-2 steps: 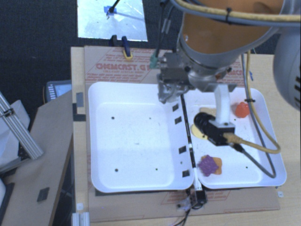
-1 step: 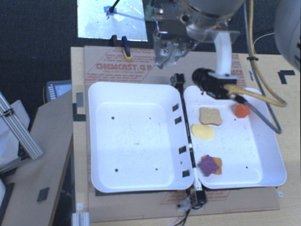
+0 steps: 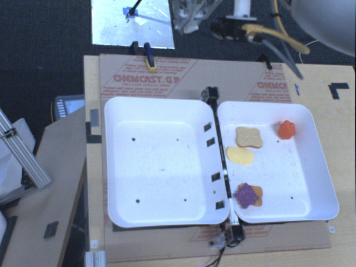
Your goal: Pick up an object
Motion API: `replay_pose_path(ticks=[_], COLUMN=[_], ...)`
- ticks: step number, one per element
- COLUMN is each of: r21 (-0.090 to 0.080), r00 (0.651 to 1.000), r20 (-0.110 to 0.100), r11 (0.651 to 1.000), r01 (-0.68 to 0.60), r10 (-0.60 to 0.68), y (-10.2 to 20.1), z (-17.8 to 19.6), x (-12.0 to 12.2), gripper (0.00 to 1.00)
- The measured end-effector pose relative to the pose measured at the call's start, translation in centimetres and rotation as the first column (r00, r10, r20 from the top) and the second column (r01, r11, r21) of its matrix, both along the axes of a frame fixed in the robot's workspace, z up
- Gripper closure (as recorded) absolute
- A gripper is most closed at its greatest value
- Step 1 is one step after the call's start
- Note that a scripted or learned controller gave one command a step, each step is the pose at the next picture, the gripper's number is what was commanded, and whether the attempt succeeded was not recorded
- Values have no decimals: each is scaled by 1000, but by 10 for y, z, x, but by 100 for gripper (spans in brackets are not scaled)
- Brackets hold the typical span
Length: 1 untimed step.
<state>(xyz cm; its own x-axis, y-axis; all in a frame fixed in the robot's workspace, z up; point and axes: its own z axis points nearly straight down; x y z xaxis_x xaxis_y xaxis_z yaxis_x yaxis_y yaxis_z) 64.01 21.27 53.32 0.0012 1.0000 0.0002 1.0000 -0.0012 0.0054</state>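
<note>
Arm (image 3: 322, 4): upper right corner, cut off by frame edge. Gripper (image 3: 189, 13): top centre, blurred among cables; state of the claw cannot be told. Right bin (image 3: 317, 149): holds orange-red piece (image 3: 286, 129) at upper right, toast slice (image 3: 248, 137), yellow disc (image 3: 240, 156) just below it, purple piece (image 3: 244, 194) overlapping an orange square (image 3: 256, 196), lower left. Left bin (image 3: 161, 160): adjoining. Silver sheet (image 3: 130, 14): upper left.
</note>
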Motion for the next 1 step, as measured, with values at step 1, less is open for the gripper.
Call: replay_pose_path(ticks=[1], r21=[-5], r00=[1000], r20=[-21], r11=[1000], r01=[-6], r10=[6], y=[22], z=[-193], x=[-34], gripper=[100])
